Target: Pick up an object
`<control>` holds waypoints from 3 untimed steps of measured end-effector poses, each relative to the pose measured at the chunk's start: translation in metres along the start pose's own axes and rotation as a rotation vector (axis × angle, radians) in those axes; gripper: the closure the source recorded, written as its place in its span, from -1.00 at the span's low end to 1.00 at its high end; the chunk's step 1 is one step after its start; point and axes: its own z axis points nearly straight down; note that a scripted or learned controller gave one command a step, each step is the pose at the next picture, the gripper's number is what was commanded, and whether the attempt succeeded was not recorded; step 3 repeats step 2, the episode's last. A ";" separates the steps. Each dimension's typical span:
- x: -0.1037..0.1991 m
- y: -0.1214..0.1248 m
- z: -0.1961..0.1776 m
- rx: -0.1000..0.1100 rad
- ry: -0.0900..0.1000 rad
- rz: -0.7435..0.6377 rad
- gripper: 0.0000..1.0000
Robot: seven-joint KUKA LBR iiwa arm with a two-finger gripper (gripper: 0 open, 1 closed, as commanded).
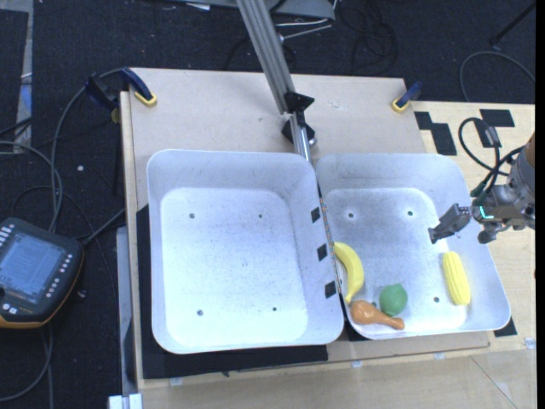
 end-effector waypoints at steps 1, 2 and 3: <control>0.000 0.000 0.000 0.000 0.000 0.000 -1.00; 0.000 -0.001 0.063 0.005 0.001 0.000 -1.00; 0.000 -0.001 0.063 0.005 0.001 0.000 -1.00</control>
